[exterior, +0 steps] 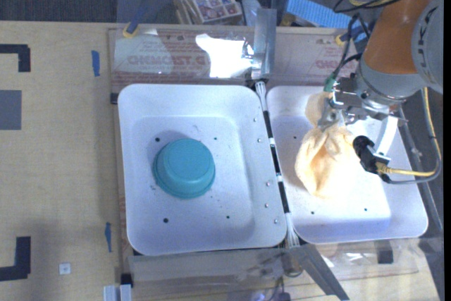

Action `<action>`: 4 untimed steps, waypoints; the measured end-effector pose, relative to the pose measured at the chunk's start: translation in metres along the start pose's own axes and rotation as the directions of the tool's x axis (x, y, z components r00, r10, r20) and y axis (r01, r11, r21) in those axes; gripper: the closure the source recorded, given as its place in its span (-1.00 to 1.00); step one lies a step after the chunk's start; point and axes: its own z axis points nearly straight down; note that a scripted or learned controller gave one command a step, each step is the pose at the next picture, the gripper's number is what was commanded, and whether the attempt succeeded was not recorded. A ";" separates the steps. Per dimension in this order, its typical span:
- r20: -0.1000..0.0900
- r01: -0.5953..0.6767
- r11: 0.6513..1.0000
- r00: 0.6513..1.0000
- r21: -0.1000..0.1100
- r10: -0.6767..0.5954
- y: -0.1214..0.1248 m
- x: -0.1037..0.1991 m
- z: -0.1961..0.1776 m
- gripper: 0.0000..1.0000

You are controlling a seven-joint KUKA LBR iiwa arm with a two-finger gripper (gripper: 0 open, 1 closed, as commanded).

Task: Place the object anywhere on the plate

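A round teal plate (pixel 184 167) lies in the middle of the left bin (pixel 141 109). A crumpled pale yellow cloth (pixel 321 158) is in the right bin (pixel 402 218), toward its left and far side. Its top narrows to a bunch that runs up between the fingers of my gripper (pixel 334 116). The gripper points down over the bin's far part and is shut on that bunch. The rest of the cloth hangs below it, toward the bin floor. The plate is well to the left, across the wall between the bins.
A black part and a yellow cable (pixel 394 171) stick out from the wrist to the right of the cloth. The double rim between the bins (pixel 276 173) runs between cloth and plate. Cardboard and a metal upright (pixel 262 39) stand behind the bins.
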 end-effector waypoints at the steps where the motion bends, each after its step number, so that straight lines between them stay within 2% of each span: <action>1: 0.001 0.002 1.000 1.000 -0.005 -0.002 0.001 0.001 -0.013 1.00; 2: 0.000 0.395 0.919 0.919 -0.002 -0.395 -0.007 0.057 -0.021 1.00; 3: 0.002 0.720 0.694 0.694 -0.003 -0.720 -0.012 0.101 -0.027 1.00; 4: 0.003 0.932 0.361 0.361 -0.003 -0.932 -0.017 0.145 -0.013 1.00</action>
